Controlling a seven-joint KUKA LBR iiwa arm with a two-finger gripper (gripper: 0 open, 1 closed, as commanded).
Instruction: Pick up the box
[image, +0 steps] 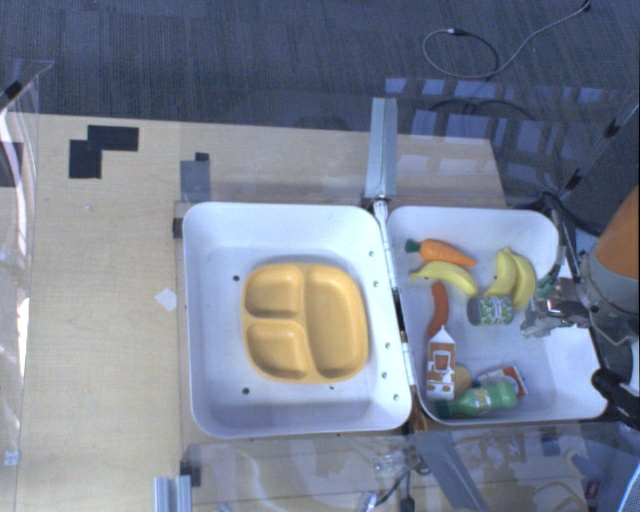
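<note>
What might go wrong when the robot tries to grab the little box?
The box lies crowded in the right bin, with a green bottle right below it and a sausage just above. The fingers could bump those and shove the box away. The gripper is over by the bananas and a small can, so on its way it might knock those, or grab the wrong thing.

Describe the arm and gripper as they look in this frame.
The arm at the right edge is rounded, with an orange section over grey. Its gripper is a small metallic grey assembly with dark parts and a touch of green. Dark cables run above and behind the arm.
</note>
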